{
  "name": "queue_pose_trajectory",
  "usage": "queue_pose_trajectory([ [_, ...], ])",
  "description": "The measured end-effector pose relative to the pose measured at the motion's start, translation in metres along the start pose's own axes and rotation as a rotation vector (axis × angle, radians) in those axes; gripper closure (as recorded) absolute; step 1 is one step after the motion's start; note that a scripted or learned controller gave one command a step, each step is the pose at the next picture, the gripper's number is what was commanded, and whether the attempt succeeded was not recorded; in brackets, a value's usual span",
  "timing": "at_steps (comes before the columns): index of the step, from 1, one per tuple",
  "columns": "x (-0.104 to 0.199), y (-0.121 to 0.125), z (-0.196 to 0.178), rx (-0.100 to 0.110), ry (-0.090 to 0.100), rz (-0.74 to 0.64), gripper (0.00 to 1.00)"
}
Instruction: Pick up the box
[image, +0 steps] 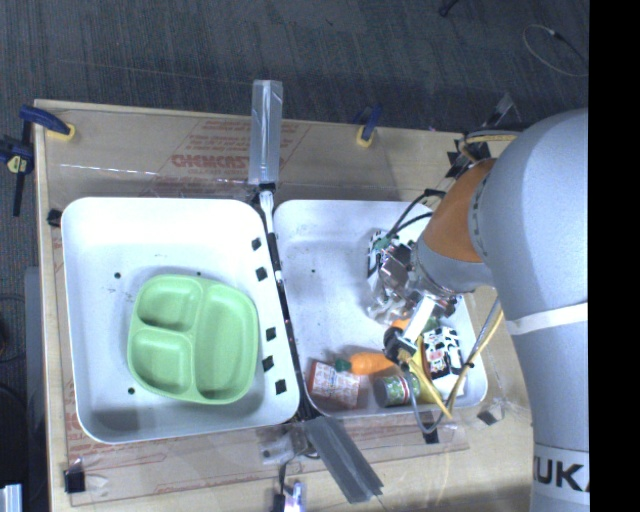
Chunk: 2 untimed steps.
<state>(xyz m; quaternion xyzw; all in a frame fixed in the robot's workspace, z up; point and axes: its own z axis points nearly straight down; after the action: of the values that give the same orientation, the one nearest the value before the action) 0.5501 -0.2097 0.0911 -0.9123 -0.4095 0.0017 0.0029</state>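
Box (441, 353): a small carton with black and white cow spots is seen in the right bin (320, 240), near its front right corner.
Claw (398, 318): it is seen low beside the box; whether it is spread or pinched cannot be told.
Risk: the orange carrot (372, 364) or brown can (333, 385) could be grabbed instead, being crowded close.
Shapes: the green plate (193, 338) looks smooth and rounded; the bins look hard and shiny.

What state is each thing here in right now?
Green plate: lying flat, right way up, in the left bin.
Box: lying on the right bin floor near its front edge, not held.
Carrot: lying beside the box.
Gripper: low inside the right bin, above the box.
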Motion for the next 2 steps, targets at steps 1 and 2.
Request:
queue_pose_trajectory([
  [1, 0.012, -0.001, -0.03, -0.002, 0.001, 0.011, 1.0],
  [2, 0.058, -0.039, -0.053, 0.0, 0.0, -0.126, 1.0],
])
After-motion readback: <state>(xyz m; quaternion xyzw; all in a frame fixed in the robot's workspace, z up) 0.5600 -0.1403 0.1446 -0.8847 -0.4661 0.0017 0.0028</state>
